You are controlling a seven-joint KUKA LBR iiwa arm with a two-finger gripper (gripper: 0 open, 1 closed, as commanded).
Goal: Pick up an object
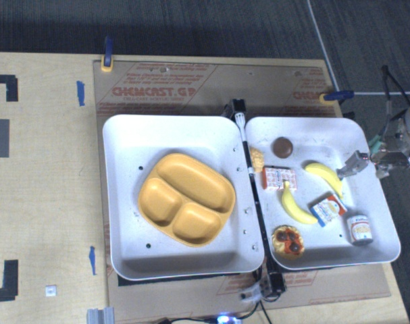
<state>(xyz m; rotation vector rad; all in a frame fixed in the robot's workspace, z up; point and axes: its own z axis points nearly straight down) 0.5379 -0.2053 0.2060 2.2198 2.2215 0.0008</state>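
The right bin [387, 238] holds several small items. A brown round piece [282, 147] lies at the back, with a red and white packet [279, 177] in front of it. Two yellow bananas [324, 176] [296, 206] lie mid-bin. A blue, white and orange carton [326, 209] and a small jar [359, 229] sit toward the right. A round pastry toy [288, 240] is at the front. My gripper [357, 162] hangs over the bin's right rim, just right of the upper banana, with nothing seen in it.
The left bin [117, 181] holds a large yellow divided plate [186, 198]. A small orange piece [257, 158] lies by the wall between the bins. Cardboard sheeting [191, 86] lies under both bins. A thin pole [319, 32] slants across the back right.
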